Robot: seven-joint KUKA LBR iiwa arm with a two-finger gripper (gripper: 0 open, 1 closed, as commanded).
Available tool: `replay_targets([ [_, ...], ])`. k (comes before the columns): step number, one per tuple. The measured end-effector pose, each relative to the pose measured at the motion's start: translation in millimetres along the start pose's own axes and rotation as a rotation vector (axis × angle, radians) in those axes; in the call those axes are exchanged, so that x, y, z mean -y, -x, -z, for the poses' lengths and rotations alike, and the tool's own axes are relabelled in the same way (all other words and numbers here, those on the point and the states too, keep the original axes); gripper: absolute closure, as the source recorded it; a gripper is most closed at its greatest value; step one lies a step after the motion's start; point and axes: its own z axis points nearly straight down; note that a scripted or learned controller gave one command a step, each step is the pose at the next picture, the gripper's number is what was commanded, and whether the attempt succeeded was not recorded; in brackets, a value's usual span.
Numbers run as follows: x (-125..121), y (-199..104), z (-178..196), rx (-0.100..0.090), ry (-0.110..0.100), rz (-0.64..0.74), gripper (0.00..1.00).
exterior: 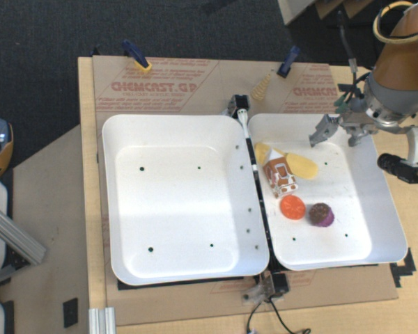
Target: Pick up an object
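**Claw high over the right bin, tight cluster below**

The claw [332,125] hangs above the far right corner of the right bin [376,242], nothing between its fingers; one grey finger [322,132] juts down and to the left, but how wide the pair stands I cannot tell from this slant. The orange-banded wrist [398,65] sits above it at the frame's right.

Just left and nearer from the claw lies the pile it has to choose from. A yellow banana-shaped piece [297,164] lies closest, touching a red-and-white carton-like item [279,175] beside the divider between bins. Nearer the camera sit an orange ball-like fruit [292,207] and a dark purple round piece [321,214], just beside each other.

Here is the risk as I judge it: the yellow piece and the carton are pressed together, so a finger coming down could land on one and shove both. The round pair looks apt to roll away from a closing pinch. Anything near the divider leaves little room for a finger.

The left bin [125,186] and the bench's cardboard [195,82] lie well apart from the action.
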Motion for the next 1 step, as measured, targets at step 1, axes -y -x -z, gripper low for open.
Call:
replay_targets([
  [1,-43.2,-47.4,-94.7,-0.002,-0.002,0.006,0.00],
])
